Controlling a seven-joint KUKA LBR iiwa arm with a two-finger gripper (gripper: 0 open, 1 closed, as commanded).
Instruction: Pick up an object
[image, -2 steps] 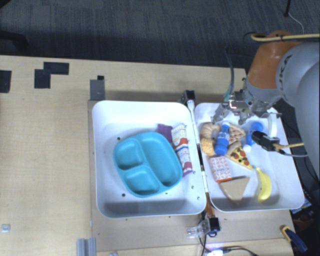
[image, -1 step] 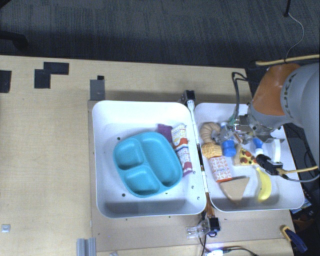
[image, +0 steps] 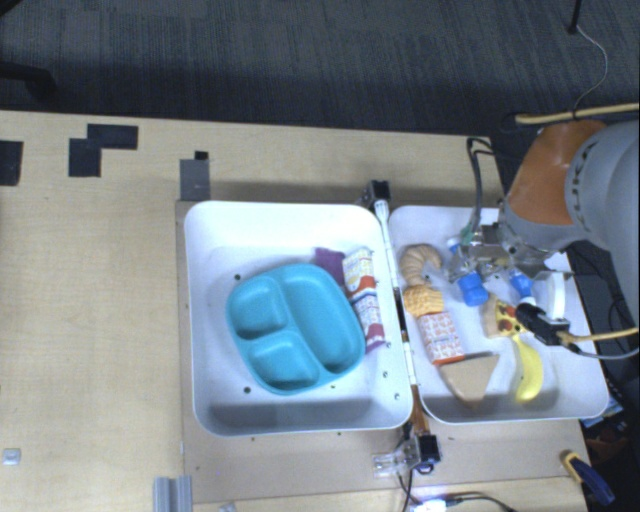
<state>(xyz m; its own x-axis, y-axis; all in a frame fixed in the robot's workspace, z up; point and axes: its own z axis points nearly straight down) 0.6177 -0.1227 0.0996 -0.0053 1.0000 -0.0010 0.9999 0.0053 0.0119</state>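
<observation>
While low in right bin (image: 585, 405), gripper (image: 478, 262) crowded: croissant (image: 421, 260) at 9, banana (image: 528, 370) at 5; jaw state unclear, labels unreadable.

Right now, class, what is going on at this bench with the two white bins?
A grey arm reaches in from the right and hangs over the right bin, its pincer low among the clutter there: a banana, a blue piece, a packet. Nothing can be seen held between its fingers. The left bin holds a blue tray and a tube.
</observation>
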